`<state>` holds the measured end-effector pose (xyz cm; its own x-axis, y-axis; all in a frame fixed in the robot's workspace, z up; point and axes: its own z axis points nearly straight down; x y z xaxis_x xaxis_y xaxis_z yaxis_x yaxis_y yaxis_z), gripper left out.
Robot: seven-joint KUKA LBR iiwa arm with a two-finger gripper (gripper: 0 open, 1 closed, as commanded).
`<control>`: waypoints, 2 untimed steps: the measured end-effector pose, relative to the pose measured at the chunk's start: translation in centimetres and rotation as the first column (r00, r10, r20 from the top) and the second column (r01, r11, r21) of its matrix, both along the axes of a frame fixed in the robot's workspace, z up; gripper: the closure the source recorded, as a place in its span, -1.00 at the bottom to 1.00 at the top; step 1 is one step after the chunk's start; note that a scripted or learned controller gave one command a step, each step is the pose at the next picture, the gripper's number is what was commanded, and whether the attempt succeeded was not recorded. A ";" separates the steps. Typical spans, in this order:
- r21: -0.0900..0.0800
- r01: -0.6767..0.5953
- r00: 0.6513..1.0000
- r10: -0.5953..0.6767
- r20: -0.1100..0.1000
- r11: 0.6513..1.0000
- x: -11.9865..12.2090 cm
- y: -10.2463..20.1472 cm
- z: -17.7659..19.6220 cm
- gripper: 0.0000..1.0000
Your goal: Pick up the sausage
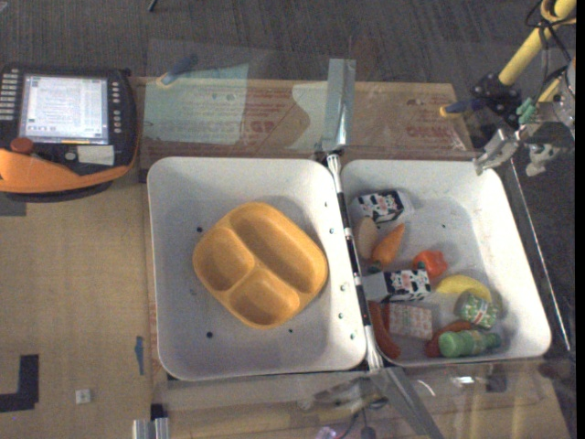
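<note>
In the camera view, the sausage (382,331) lay along the right bin's (521,245) left wall near the front corner, its long axis running roughly front to back. The pincer (498,149) hung over the bin's far right corner, diagonally well apart; whether its fingers were apart could not be told.

Your arm (539,27) sat at the top right corner of the view, its yellow link slanting down and to the left. The end effector (498,146) hung low beside it, too small and cluttered for you to read the fingers' state.
</note>
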<state>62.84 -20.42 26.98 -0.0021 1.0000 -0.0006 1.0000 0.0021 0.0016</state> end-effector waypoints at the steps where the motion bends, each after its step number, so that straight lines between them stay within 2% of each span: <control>1: -0.001 0.062 0.998 -0.062 0.001 0.998 3.9 2.9 1.5 -1.00; 2: 0.000 0.514 0.858 -0.514 -0.005 0.858 2.5 3.4 -16.5 -1.00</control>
<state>65.39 -17.02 10.45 0.5125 0.8587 -0.0005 0.8587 -0.5125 -0.0034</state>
